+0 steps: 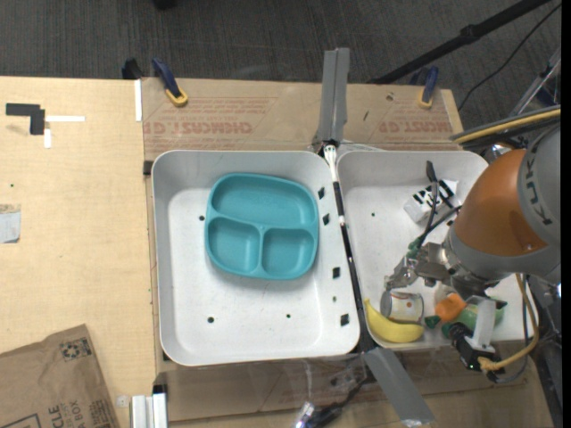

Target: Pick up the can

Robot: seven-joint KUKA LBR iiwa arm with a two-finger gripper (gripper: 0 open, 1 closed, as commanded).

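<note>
While the arm (504,212) hangs low over the right bin (379,181), the tool (412,275) sits just above and beside the can (403,305); whether it is open or closed cannot be told from this angle, and no contact with the can is visible. The can lies on its side near the bin's front wall, a silver cylinder with a red label, touching or nearly touching the banana (393,326) that curves along the front edge.

Judged approach: come down with the fingers straddling the can across its round body, not along its length, and square to its axis so it does not roll out. A slight offset toward the bin's middle would keep the banana out of the pinch.

Room is tight. Front wall just beyond the banana, an orange object (449,308) and green bits close on the can's right, the divider between bins near on the left. Open floor lies toward the back of the right bin, where a small black-and-white item (431,199) rests well apart. The left bin (178,266) holds a teal divided plate (262,226); lifting straight up looks like the clearest exit. Cardboard covers the worktop (71,239) behind both bins.
</note>
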